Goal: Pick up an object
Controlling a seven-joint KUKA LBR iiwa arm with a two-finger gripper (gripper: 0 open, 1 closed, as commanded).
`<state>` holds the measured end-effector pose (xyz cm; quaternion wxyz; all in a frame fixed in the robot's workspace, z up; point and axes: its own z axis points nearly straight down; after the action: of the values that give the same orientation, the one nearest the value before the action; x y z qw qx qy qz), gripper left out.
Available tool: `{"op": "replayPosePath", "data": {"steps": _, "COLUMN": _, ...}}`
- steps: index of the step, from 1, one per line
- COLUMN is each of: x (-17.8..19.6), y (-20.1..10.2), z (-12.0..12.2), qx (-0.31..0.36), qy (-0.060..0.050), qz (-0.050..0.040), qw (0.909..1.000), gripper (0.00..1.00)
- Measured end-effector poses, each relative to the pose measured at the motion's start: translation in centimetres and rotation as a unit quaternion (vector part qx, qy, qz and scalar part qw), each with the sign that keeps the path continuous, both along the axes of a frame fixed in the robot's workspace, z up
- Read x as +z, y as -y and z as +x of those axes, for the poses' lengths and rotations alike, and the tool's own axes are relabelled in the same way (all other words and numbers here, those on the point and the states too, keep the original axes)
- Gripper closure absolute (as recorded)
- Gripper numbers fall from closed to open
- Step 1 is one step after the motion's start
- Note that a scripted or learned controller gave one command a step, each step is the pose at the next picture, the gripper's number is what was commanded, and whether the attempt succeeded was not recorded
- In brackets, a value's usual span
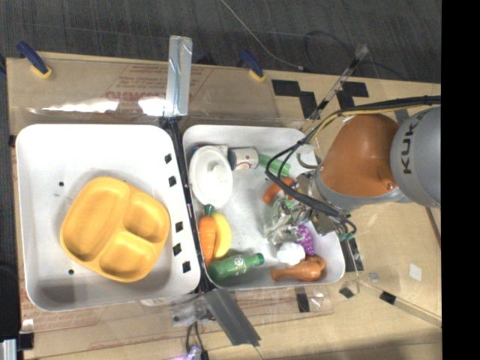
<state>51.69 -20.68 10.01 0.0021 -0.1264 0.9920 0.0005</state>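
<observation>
My gripper (286, 220) is low inside the right bin (247, 135), in its right half, with the orange wrist band (360, 160) above it. Right beside it lie purple grapes (304, 238) and a white lump (291, 254), and a small red-orange piece (272, 193) sits just behind it. A brown drumstick (300, 269) lies along the bin's front wall. A green bottle (235, 265), an orange carrot (208, 235) and a yellow banana (223, 234) lie at the front left. Further back stand a white cup (211, 174) and a small can (244, 158).
The left bin (45, 148) holds a yellow divided plate (115, 227). Black cables (289, 160) loop from the wrist over the right bin's back right corner. A metal divider post (178, 77) stands between the bins at the back.
</observation>
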Motion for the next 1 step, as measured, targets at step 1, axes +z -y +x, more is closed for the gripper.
{"op": "replayPosePath", "data": {"steps": 1, "x": 13.35, "y": -0.75, "z": 3.47, "qx": 0.005, "qy": 0.003, "qz": -0.0029, "qw": 1.0, "gripper": 1.0}}
